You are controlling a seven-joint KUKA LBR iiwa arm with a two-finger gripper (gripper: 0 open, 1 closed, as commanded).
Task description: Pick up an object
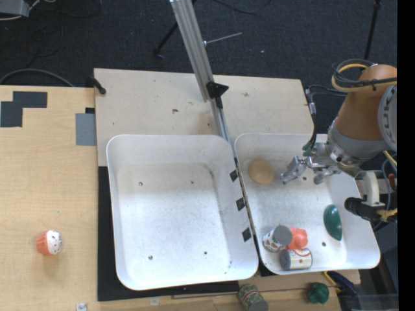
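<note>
From the camera view, the arm [363, 118] reaches in from three o'clock and its end effector [295, 170] hangs over the right bin [363, 254], at about twelve o'clock of that bin's floor. Its fingers [290, 172] look parted by a narrow gap with nothing between them, though they are small and hard to read. Just beside the fingertips, toward nine o'clock, lies a round tan object [261, 172], the nearest candidate; whether metal touches it I cannot tell. Toward six o'clock of the bin sits a cluster: a grey-capped piece [280, 235], an orange piece [297, 238] and a small can [296, 258], close together. A green object [332, 221] lies near four o'clock. This looks like the approach step, before any grasp. The next move probably calls for shifting toward nine o'clock over the tan object, descending and closing; its round shape may roll away.
</note>
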